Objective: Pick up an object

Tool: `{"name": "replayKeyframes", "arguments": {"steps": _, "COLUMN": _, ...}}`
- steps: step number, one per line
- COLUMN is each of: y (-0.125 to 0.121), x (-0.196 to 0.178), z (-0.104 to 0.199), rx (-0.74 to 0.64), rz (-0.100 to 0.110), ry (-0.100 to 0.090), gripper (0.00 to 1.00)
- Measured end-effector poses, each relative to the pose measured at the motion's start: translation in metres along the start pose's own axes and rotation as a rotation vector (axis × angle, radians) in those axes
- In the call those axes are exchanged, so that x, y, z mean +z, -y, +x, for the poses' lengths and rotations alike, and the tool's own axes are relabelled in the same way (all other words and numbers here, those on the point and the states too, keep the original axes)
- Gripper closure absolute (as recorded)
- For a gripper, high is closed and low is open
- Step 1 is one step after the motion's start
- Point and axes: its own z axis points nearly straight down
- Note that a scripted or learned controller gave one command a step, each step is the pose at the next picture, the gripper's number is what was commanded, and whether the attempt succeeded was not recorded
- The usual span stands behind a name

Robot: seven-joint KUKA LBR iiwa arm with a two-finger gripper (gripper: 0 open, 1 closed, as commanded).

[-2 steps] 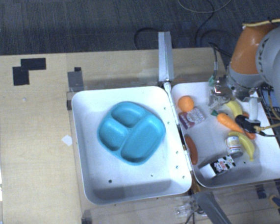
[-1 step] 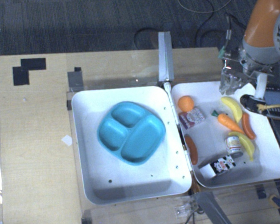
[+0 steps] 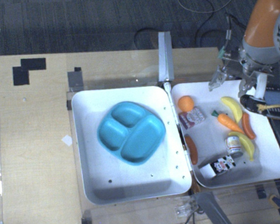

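We log the right bin [image 3: 278, 167] as the one holding the candidate objects, all loose on its smooth white floor: one round orange [image 3: 185, 103] near the upper left corner, one crinkly clear packet with a dark red label [image 3: 192, 117] just below it and touching it, one carrot [image 3: 227, 121] with a green stub near the centre, two curved yellow bananas, the upper banana [image 3: 232, 107] just right of the carrot and the lower banana [image 3: 247, 145] further down, one slim red-orange chili-shaped piece [image 3: 248, 125] between them along the right side, one small cylindrical can with a printed label [image 3: 234, 145] resting against the lower banana, one dark red sausage-shaped piece [image 3: 192, 149] lying along the left wall, and one small dark box with white and red print [image 3: 222, 165] near the lower edge. All look like glossy plastic or packaging; finer texture is too small to judge. The gripper [image 3: 233, 83] hangs over the bin's upper right corner, above the rim, with nothing between its two pale, thin fingers, which stand well spread apart; it touches none of the objects. Above it we note the grey wrist and the orange band [image 3: 264, 16]. The left bin [image 3: 85, 153] holds one matte blue plate [image 3: 131, 132], rounded, moulded into three compartments. Both bins sit side by side on a pale wood bench [image 3: 31, 159].
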Motion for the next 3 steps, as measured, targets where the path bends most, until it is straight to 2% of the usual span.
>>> {"name": "replayKeyframes", "arguments": {"steps": 1, "y": 0.008, "x": -0.071, "z": -0.013, "rx": 0.046, "rz": -0.001, "ry": 0.0, "gripper": 0.0}}
{"name": "replayKeyframes", "arguments": {"steps": 2, "y": -0.017, "x": 0.068, "z": -0.001, "rx": -0.139, "rz": 0.004, "ry": -0.001, "gripper": 0.0}}
{"name": "replayKeyframes", "arguments": {"steps": 3, "y": -0.012, "x": 0.149, "z": -0.023, "rx": -0.217, "rz": -0.002, "ry": -0.001, "gripper": 0.0}}
